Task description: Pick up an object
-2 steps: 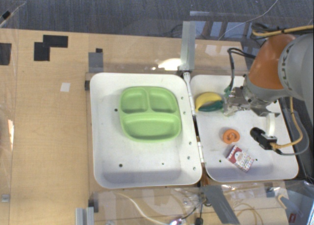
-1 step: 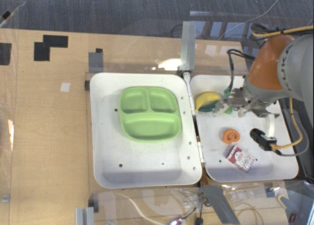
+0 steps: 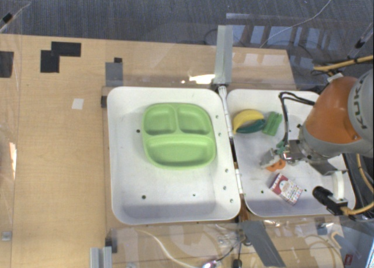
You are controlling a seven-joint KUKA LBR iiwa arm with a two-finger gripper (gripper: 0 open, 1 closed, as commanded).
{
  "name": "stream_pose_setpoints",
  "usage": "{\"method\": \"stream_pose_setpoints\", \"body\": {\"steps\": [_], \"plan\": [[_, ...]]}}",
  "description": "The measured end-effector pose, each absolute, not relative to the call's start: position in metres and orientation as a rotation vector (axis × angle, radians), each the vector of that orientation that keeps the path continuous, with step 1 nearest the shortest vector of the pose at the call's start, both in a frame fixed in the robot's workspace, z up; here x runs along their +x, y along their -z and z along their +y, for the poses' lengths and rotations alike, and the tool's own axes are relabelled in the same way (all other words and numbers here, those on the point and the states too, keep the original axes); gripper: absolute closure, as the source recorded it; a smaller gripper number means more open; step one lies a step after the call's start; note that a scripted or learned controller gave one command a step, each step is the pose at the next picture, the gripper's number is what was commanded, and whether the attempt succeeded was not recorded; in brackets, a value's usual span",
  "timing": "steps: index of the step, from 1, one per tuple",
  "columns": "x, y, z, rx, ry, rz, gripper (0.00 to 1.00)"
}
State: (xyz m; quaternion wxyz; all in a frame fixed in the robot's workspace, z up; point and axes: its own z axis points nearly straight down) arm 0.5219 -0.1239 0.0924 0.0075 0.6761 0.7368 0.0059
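Observation:
My gripper (image 3: pixel 273 157) is low in the right bin (image 3: pixel 257 199), at its middle, with the orange-banded wrist (image 3: pixel 328 114) behind it to the right. A small orange object (image 3: pixel 276 167) lies right under the gripper's tip, partly hidden by it. I cannot tell whether it is touched or held. A yellow and dark green object (image 3: pixel 248 122) lies at the bin's far left, with a green block (image 3: pixel 272 123) beside it. A red and white packet (image 3: pixel 286 188) lies flat toward the near side.
The left bin (image 3: pixel 125 196) holds a green divided plate (image 3: pixel 177 134) at its far middle. A ridge (image 3: pixel 231 150) separates the two bins. The arm's body and cables cover the right bin's right side.

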Motion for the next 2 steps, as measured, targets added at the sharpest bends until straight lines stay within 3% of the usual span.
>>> {"method": "stream_pose_setpoints", "body": {"steps": [1, 2], "plan": [[0.524, -0.103, -0.122, 2.11, -0.025, 2.304, 1.0], [0.524, -0.268, -0.061, 2.159, -0.007, 2.274, 1.0]]}}
